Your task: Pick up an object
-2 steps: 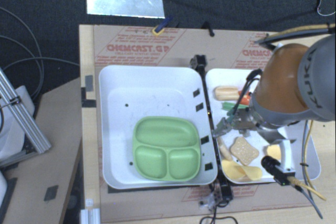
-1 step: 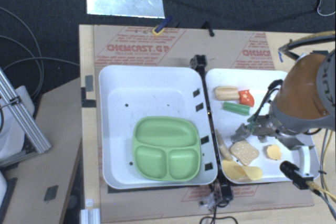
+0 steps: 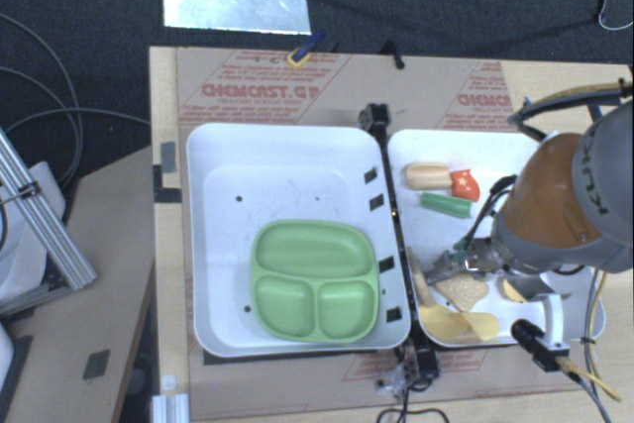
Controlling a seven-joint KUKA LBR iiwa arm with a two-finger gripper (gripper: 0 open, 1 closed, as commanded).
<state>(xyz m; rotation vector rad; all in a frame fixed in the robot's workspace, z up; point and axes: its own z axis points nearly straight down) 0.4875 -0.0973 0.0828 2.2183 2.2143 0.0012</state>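
So, two shallow white plastic bins sit side by side on a cardboard-covered bench. The left bin (image 3: 213, 213) has a pale green divided plate (image 3: 317, 280) in it, smooth and rounded, with three compartments, sitting toward the bin's near right corner.

The right bin (image 3: 515, 146) holds the small stuff. Near the far side is a tan bread-roll shape (image 3: 427, 176), its long axis left to right, with a small red piece (image 3: 465, 184) touching its right end. Just below them lies a green cylinder-like piece (image 3: 446, 204) (glossy, looks like plastic play food), also roughly left to right, tilted slightly down toward the right. Closer to the near wall there's a speckled beige slice (image 3: 462, 292), rough-looking, and a couple of curled yellow chip-like pieces (image 3: 458, 323) right beside it.

The gripper (image 3: 458, 260) comes in under the grey arm with the orange band, low over the bin, just above the speckled slice and near it. It's a dark metallic tangle at this angle, and whether it's spread or pinched, I honestly cannot tell. The green piece is a bit farther back from it, apart.
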